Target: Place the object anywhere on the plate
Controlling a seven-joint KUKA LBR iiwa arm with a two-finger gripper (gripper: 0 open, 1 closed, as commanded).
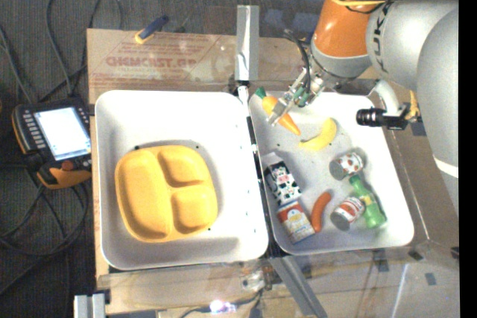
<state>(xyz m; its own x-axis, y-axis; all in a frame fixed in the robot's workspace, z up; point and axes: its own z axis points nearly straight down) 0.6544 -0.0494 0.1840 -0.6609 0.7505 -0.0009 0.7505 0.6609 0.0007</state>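
The gripper [285, 106] is closed on a carrot [281, 115] above the right bin [395, 182]; the yellow plate [166, 191] lies in the left bin [134, 104].

The plate [168, 192] lies in the left bin [108, 115]; the banana [320, 136] in the right bin [395, 227].

You've got a yellow three-compartment plate [167, 191] sitting flat in the left bin, slightly near-left of centre, nothing on it. The carrot [284, 118], orange with a green top, is at the far-left of the right bin, tilted, right under the gripper [289, 106].
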